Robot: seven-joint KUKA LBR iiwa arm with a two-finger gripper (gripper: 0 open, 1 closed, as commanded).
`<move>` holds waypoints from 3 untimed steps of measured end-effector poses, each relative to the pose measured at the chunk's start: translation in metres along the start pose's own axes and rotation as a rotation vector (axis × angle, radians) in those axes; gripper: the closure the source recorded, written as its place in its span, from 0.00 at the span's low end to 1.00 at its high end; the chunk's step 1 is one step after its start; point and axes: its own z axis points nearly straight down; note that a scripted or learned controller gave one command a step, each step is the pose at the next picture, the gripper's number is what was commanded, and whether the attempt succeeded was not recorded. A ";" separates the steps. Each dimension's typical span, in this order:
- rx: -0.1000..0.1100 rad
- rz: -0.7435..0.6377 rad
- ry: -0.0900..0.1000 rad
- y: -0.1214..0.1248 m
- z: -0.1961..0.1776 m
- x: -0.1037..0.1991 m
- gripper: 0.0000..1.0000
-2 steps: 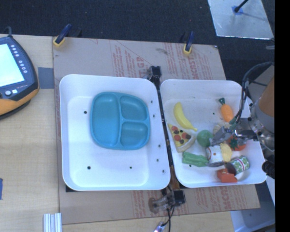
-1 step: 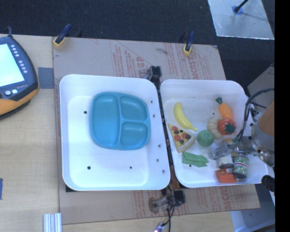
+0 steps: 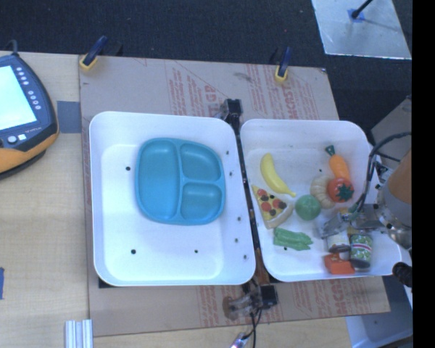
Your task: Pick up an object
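At the right bin's [image 3: 304,125] near right corner lay an orange block [image 3: 338,267] and a small green-labelled can [image 3: 361,247]. The claw [image 3: 346,221] hung low over that bin near its right edge, just above the can; whether it was wide or narrow could not be told. Beside it, toward the bin's middle, lay a green pepper [image 3: 292,238], a green ball [image 3: 307,207], a pizza slice [image 3: 270,206] and a tomato [image 3: 341,189]. Farther back lay a banana [image 3: 272,174] and a carrot [image 3: 338,163]. The left bin [image 3: 105,194] held a blue divided plate [image 3: 180,181] toward its far edge.
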 end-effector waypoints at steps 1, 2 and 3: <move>-0.002 -0.005 -0.004 0.001 -0.011 -0.001 1.00; -0.001 -0.002 0.000 0.047 -0.001 0.010 1.00; 0.002 -0.002 0.001 0.001 -0.077 0.063 1.00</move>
